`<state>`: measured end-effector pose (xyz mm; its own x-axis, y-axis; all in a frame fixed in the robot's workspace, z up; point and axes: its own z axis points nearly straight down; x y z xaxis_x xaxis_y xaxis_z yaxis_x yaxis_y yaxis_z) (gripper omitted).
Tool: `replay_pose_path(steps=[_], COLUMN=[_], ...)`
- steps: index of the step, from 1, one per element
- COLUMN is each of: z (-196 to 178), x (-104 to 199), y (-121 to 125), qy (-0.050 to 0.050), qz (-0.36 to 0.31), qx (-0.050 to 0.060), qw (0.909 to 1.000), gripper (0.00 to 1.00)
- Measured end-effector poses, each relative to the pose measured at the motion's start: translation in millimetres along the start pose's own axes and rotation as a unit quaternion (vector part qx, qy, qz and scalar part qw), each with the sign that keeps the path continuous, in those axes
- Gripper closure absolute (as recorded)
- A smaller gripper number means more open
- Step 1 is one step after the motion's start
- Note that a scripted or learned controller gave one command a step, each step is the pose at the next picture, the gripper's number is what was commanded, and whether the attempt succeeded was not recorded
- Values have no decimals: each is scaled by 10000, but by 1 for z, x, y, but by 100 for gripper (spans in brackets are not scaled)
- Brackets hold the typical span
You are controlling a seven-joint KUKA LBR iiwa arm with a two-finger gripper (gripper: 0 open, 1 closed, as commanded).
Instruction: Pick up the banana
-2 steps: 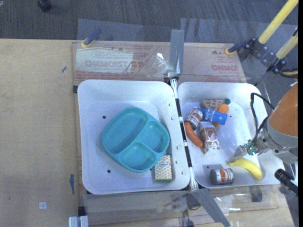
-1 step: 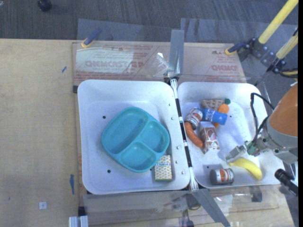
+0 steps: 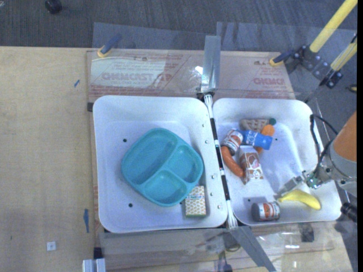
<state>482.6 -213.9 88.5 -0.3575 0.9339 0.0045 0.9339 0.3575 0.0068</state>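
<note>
A small yellow banana [image 3: 300, 198], likely light, smooth and curved, best gripped mid-body, lies under the pincer [image 3: 299, 181], whose finger state I cannot tell.

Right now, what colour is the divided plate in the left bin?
Teal-blue: the divided plate shows best in the camera view.

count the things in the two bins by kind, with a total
Trays: 1, the teal tray
Boxes: 2, box, packet
Cans: 2, can, can
Bottles: 1, bottle
Fruit and veg: 2, banana, carrot
Bread slices: 1, bread
Total: 9
</note>
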Motion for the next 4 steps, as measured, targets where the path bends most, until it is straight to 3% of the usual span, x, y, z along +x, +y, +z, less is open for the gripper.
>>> replay_pose_path(steps=[1,2,3,4], z=[-84,-20,-21,-84], x=[42,16,41,39], y=[75,3,12,103], qy=[-30,-26,-13,-33], qz=[280,491,128,619], qx=[25,32,40,24], qw=[9996,9988,9999,9981], gripper=[0,0,0,0])
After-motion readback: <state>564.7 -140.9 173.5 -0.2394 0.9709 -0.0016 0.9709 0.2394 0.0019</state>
